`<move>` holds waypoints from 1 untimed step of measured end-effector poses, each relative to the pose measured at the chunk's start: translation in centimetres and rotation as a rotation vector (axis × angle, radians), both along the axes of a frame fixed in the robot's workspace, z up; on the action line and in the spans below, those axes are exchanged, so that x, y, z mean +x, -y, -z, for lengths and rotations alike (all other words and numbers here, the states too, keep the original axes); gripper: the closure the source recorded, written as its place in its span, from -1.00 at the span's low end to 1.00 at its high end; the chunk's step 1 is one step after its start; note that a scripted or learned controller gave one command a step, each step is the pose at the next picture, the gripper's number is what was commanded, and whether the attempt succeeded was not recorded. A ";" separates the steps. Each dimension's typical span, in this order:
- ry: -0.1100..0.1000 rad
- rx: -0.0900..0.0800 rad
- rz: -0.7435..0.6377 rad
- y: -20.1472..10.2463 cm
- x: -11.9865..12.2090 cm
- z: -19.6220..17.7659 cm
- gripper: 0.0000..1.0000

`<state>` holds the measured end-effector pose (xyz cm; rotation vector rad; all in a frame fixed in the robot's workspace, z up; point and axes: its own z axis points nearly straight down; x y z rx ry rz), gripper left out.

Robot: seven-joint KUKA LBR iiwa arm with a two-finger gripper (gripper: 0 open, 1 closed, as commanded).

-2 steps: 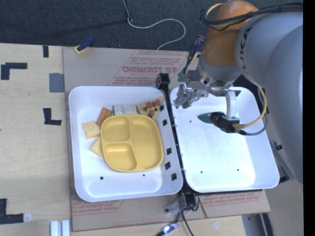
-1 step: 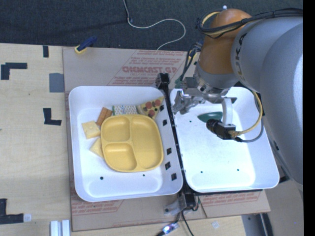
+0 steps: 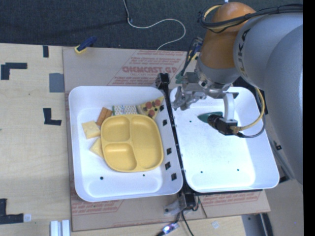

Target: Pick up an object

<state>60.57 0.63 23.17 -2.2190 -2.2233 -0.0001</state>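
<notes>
The left bin (image 3: 86,181) holds a yellow divided plate (image 3: 130,142). Several small toy foods lie along the plate's upper left: a tan cracker (image 3: 91,129), an orange-brown piece (image 3: 104,115), a speckled strip (image 3: 124,110) and a pizza-like slice (image 3: 152,107). In the right bin (image 3: 226,176), a dark green object (image 3: 208,117) lies near the back, partly hidden by the arm's black cable fitting (image 3: 225,126). My gripper (image 3: 183,101) hangs over the back left corner of the right bin, beside the divider, to the left of the green object.
The bins meet along a rim with black clips (image 3: 170,132). Both stand on a cardboard sheet (image 3: 147,68). A blue-and-yellow item (image 3: 85,44) and a white cable (image 3: 152,23) lie beyond the bins. The arm's grey body (image 3: 275,58) overhangs the right bin's far right.
</notes>
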 end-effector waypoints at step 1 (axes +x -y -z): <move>-0.003 -0.002 0.001 0.7 0.5 1.7 1.00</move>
